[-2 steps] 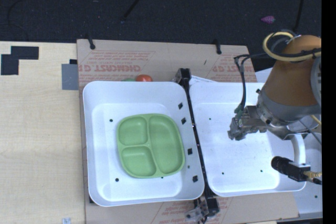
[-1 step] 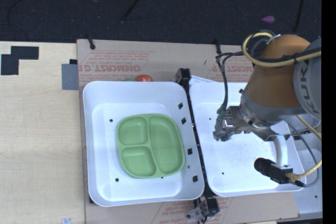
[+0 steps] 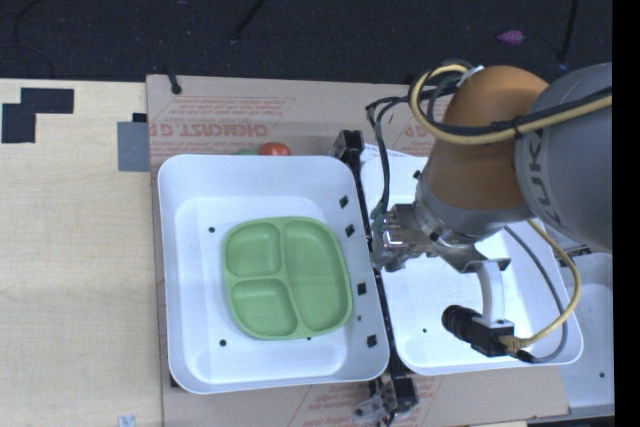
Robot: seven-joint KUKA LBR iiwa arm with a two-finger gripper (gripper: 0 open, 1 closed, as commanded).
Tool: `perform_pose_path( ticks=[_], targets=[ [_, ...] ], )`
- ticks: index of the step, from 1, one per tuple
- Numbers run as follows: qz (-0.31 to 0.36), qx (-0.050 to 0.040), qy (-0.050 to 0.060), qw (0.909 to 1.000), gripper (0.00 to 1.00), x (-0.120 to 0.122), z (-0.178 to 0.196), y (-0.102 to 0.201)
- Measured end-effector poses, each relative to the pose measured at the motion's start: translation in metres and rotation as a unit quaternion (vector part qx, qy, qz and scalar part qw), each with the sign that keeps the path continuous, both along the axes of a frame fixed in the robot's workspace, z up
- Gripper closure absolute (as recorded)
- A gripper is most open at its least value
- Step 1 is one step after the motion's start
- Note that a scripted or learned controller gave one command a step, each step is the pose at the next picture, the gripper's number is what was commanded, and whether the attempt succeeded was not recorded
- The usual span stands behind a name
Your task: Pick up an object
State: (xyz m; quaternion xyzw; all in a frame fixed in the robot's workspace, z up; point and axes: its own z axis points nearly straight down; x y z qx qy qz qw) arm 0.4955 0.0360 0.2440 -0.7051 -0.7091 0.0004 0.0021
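A light green plate (image 3: 287, 276) with three compartments lies flat in the middle of the left bin (image 3: 190, 205). My arm, with its orange band (image 3: 490, 140), hangs over the right bin (image 3: 430, 355) and hides most of that bin's floor. The gripper (image 3: 390, 243) is low at the right bin's left wall, close to the divider between the two bins and just right of the plate's edge. I see nothing held in it.
A small red object (image 3: 274, 150) and a bit of green (image 3: 245, 152) sit just behind the left bin's far wall, on the cardboard sheet (image 3: 215, 120). Black clamps (image 3: 351, 147) join the bins. Cables (image 3: 555, 305) loop from the arm over the right bin.
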Motion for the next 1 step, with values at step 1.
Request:
perform_pose_path(
  ticks=[1],
  targets=[
    [0.0, -0.0004, 0.001, 1.0, 1.0, -0.014, -0.0103, 0.06]
  ],
)
